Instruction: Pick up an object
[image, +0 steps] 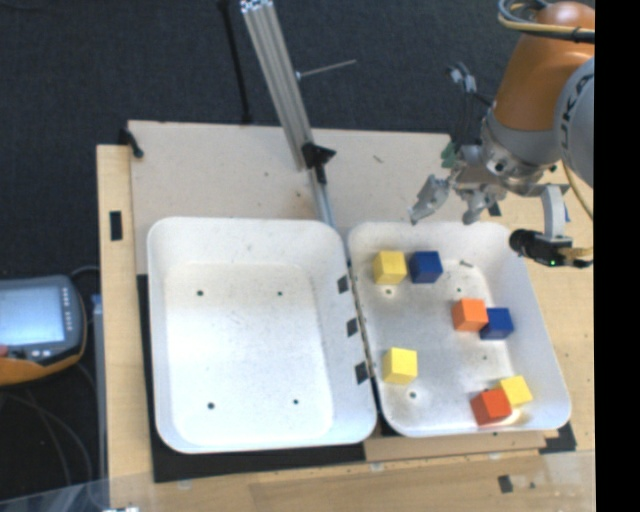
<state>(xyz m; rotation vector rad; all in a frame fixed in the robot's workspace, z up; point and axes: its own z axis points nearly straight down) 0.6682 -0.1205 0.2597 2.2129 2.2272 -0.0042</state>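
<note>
In the right white bin (556, 392) lie seven small blocks: a yellow block (390, 267) touching a blue block (426, 266) near the back, an orange block (469, 314) touching another blue one (497, 323), a lone yellow block (400, 364), and an orange-red block (490, 405) beside a yellow one (516, 390) at the front. The pincer (455, 203) hangs spread apart and holding nothing over the bin's back rim. The blocks look light, hard and flat-sided, so the lone yellow block seems easiest to pinch on two opposite sides.
</note>
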